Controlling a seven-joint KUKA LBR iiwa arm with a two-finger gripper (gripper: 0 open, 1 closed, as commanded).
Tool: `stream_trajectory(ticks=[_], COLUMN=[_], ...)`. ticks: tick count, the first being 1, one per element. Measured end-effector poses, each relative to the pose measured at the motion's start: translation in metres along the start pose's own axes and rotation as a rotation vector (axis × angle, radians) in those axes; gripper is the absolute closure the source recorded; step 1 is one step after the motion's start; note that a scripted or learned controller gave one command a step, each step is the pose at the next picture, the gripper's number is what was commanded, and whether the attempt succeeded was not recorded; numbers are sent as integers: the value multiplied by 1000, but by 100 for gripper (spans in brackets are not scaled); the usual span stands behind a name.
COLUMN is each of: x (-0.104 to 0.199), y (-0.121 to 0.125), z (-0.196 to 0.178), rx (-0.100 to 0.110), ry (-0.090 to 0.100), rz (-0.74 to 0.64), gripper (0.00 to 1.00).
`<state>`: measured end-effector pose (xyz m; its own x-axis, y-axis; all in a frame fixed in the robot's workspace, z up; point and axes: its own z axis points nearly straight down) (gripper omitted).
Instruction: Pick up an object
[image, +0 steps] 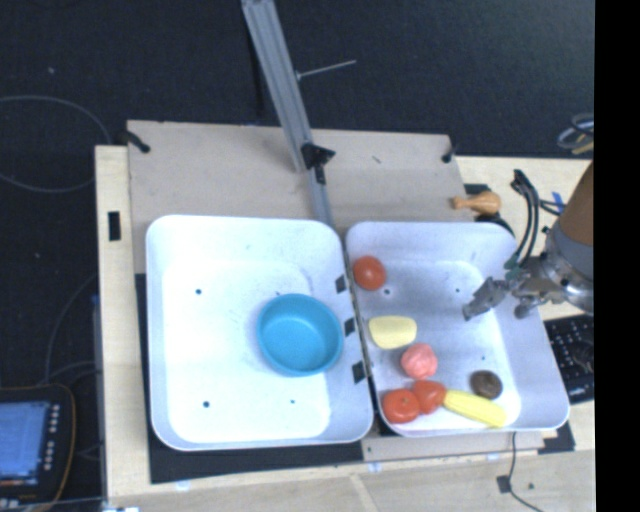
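While the claw (492, 298) hangs over the right white plastic bin (455, 245), grip unreadable, it seems staged above the small brown round object (486, 383).

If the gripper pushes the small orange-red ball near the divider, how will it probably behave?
The orange-red ball looks round and smooth, so it will probably roll away. It lies alone on the flat floor of the right bin, so little would stop it. It seems small, probably light.
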<state>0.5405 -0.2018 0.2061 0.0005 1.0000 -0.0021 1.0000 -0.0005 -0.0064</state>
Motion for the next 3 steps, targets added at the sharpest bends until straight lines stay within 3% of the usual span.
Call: stream_trajectory(ticks=[2,3], x=[-9,-10], y=[0,3], z=[99,83], rx=[-4,-15], ry=[-1,-1], rz=[2,5], gripper=[0,100])
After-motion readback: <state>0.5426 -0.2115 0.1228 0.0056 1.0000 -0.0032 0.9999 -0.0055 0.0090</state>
